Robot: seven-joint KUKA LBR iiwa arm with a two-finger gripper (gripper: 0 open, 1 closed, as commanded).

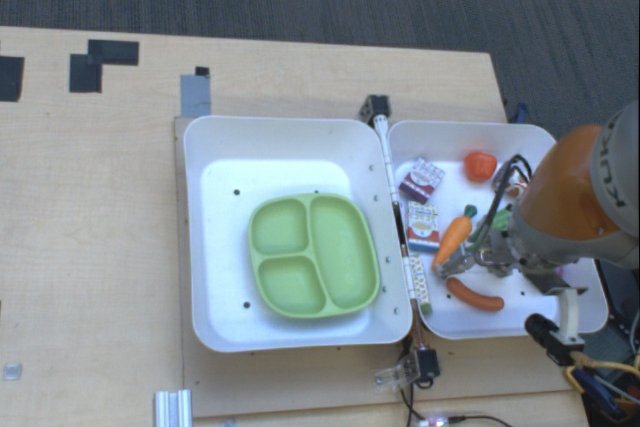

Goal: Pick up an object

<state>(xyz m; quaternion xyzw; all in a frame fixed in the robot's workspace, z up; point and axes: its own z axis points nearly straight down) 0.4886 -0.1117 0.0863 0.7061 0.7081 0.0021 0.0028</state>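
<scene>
1. My one overhead camera: bench [90, 215] with two white bins side by side, left bin [215, 245] and right bin [520, 310].
2. Left bin holds a green tray [314, 255] with three compartments, lying flat, roughly centred, a bit toward the near-right corner.
3. Right bin has the toys. Tomato [480, 165] toward the far side, apart from the rest.
4. Small purple box [421, 180] at the far-left part of the right bin, tilted, near the divider.
5. Blue-and-white carton [422, 227] just below the purple box, along the left wall.
6. Carrot [453, 235] tilted, just right of the carton, green top pointing up-right.
7. Sausage [475, 295] lies near the front of the right bin, slanted, just below the gripper.
8. A narrow patterned strip [414, 280] lies along the left wall of the right bin, beside the sausage's left end.
9. Arm [570, 195] comes in from my right, orange band over the right bin, covering much of its right half.
10. Gripper [452, 263] is low in the right bin, between carrot and sausage, tips close to the carrot's lower end.
11. Jaws: cannot tell, too small and dark to read. I see nothing clearly between them.
12. Small black clamp [376, 105] at the far end of the divider between the bins.
</scene>
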